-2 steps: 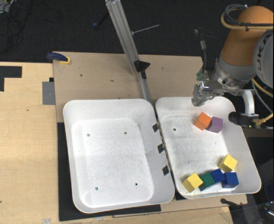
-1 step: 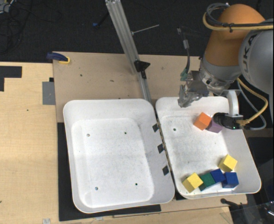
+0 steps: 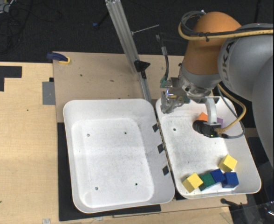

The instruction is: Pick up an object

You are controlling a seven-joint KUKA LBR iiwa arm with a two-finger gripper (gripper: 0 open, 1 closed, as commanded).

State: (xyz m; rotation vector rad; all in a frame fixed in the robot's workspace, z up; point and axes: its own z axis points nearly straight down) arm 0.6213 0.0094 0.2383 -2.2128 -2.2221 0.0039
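Coloured blocks at near edge of right bin, well apart from gripper, its state indiscernible.

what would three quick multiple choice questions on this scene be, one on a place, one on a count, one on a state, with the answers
1. Where does the small green cube lie?
A. on the bare bench
B. in the left white bin
C. in the shallow right white bin

2. How many small yellow cubes are there?
A. one
B. two
C. four

3. How does the green cube sit?
A. on the bin floor, between a yellow cube and a dark blue cube
B. on top of a tower of cubes
C. hanging in the air

Answers:
1 C: it lies near that bin's front edge.
2 B: one by the bin's right side, a second at the left end of the front row.
3 A: its neighbours flank it at the same level.
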